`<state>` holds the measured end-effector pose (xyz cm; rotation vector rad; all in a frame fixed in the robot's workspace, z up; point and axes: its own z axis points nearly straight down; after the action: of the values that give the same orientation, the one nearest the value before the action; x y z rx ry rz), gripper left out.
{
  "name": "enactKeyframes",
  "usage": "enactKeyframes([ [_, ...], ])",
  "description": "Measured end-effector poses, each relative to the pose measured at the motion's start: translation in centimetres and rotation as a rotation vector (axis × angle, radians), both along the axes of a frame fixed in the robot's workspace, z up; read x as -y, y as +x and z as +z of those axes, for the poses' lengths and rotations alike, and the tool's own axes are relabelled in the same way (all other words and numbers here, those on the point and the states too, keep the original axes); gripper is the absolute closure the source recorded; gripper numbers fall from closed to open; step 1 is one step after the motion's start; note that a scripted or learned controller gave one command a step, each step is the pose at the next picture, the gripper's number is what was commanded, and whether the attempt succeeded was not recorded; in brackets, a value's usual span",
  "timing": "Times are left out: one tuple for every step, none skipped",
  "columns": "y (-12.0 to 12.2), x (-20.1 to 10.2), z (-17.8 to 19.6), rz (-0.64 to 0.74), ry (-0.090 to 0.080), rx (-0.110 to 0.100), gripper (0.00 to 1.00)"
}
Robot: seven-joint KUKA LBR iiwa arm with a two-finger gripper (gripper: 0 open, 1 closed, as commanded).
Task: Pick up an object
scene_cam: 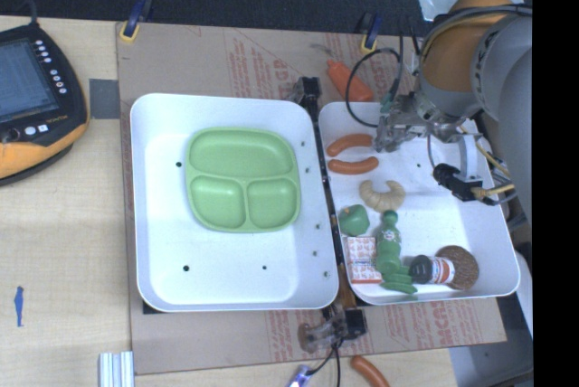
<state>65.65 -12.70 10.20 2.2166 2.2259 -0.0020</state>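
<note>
Camera view, landmark: the right bin (493,227) served as the reference; it sat just right of the left bin (154,195) on the surface (72,222).
Camera view, arm: the grey arm (493,60) reached in over the right bin's far end.
Camera view, claw: the claw (391,134) hung low at the right bin's far left corner, just beside the upper sausage (349,144); whether it was released or clenched could not be told, and nothing was seen in its grip.
Camera view, candidate objects: a second sausage (353,165) lay just nearer than the first; a pale croissant-shaped piece (384,193) sat near the right bin's middle.
Camera view, near end of right bin: a green pepper (354,218), a green bottle (390,251), a small printed box (360,257), a small jar (434,269) and a brown round piece (461,263) crowded together.
Camera view, left bin: a green divided plate (242,179) lay in it.
Camera view, progress: judged early; every object appeared to rest on the bin floor, none lifted.
Camera view, remaining: closing on an object, likely the upper sausage, and raising it clear.
</note>
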Motion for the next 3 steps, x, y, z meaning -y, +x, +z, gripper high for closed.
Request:
enactKeyframes([
  [-4.3,-8.0,9.1,0.001,0.002,-0.001,1.00],
  [-4.4,-7.9,9.0,0.000,0.001,-0.004,0.00],
  [-6.6,-3.3,6.3,0.000,-0.001,-0.004,0.00],
])
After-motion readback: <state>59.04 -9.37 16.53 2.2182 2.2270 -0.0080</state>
